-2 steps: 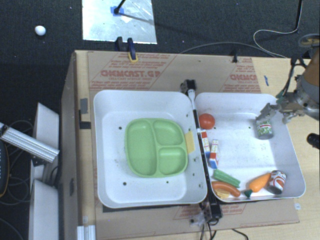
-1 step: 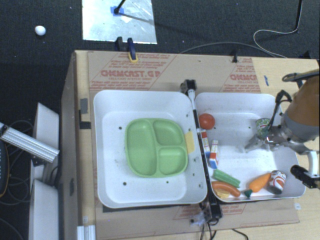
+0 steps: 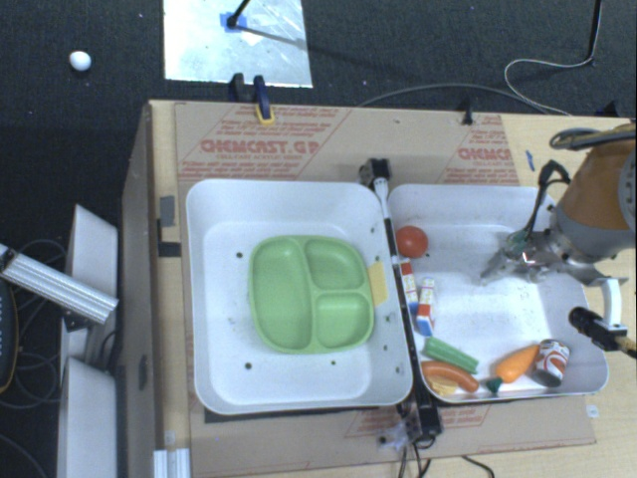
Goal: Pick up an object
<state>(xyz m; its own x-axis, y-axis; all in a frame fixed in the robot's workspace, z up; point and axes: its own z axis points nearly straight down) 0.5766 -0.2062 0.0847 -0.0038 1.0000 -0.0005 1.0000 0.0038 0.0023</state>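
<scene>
Camera view looks down on the desk (image 3: pixel 259 132), where the left bin (image 3: pixel 214 267) carries a green divided plate (image 3: pixel 311 294) and the right bin (image 3: pixel 557 376), my landmark, sits just beside it. The grey arm (image 3: pixel 597 192) leans over the right bin's far right side, with the hand (image 3: pixel 520 257) low above bare floor near the bin's middle. Along the bin's near edge lie a green pepper (image 3: pixel 450 353), a hotdog (image 3: pixel 448 375), a carrot (image 3: pixel 518 363) and a can (image 3: pixel 551 359); a tomato (image 3: pixel 412 240) sits in its far left corner, a small carton (image 3: pixel 423 305) against its left wall. No candidate lies under the hand, so a good pick probably means shifting over one isolated piece, such as the tomato, before descending. Whether the hand is spread or closed, I cannot tell; nothing visibly sits in it.
</scene>
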